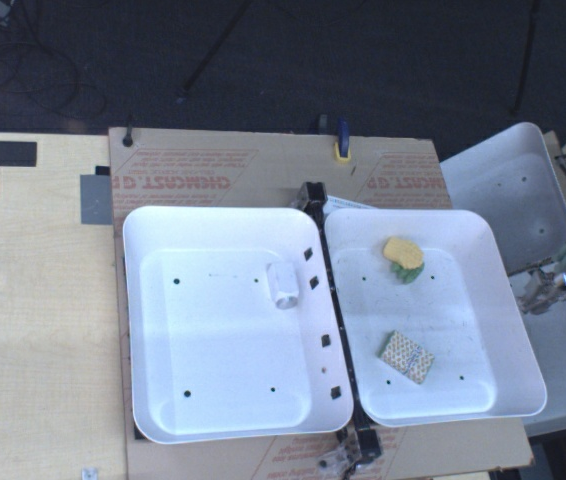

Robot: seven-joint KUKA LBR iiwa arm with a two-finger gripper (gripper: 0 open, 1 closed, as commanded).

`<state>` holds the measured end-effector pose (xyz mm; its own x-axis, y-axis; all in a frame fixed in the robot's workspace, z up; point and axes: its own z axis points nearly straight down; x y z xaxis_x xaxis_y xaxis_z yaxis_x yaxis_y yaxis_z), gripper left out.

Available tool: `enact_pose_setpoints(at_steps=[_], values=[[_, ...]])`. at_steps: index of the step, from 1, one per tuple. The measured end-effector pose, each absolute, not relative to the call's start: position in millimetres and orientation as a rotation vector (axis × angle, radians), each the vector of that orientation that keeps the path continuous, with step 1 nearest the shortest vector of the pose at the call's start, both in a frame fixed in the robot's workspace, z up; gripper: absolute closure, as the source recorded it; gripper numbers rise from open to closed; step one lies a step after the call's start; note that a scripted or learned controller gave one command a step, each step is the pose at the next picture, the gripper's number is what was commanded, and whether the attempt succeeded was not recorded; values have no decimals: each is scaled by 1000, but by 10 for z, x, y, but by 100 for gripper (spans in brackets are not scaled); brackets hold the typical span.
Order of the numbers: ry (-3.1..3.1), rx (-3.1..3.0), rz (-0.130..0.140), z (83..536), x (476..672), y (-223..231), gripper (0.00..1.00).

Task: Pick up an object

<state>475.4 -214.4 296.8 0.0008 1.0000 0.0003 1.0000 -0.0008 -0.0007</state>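
A small whitish cylinder (284,286) lies in the left bin (163,408), near its right wall and a little above the middle. In the right bin (513,393), a yellow sponge with a green underside (403,255) rests toward the back. A small square packet with a speckled green and white pattern (406,356) lies tilted nearer the front.
Black clips (325,340) run down the seam between the two bins. The bins sit on a brown cardboard sheet (223,173) over a pale wooden bench (33,318). A grey metal plate (508,178) and some cabling (548,288) stand at the right.
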Motion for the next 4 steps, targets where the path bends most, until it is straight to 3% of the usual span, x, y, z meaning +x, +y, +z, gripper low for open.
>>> enact_pose_setpoints(at_steps=[2,4], values=[[-2221,-2217,2,3154,4752,-2161,100],[-2220,-2219,3,2859,4761,-2125,100]])
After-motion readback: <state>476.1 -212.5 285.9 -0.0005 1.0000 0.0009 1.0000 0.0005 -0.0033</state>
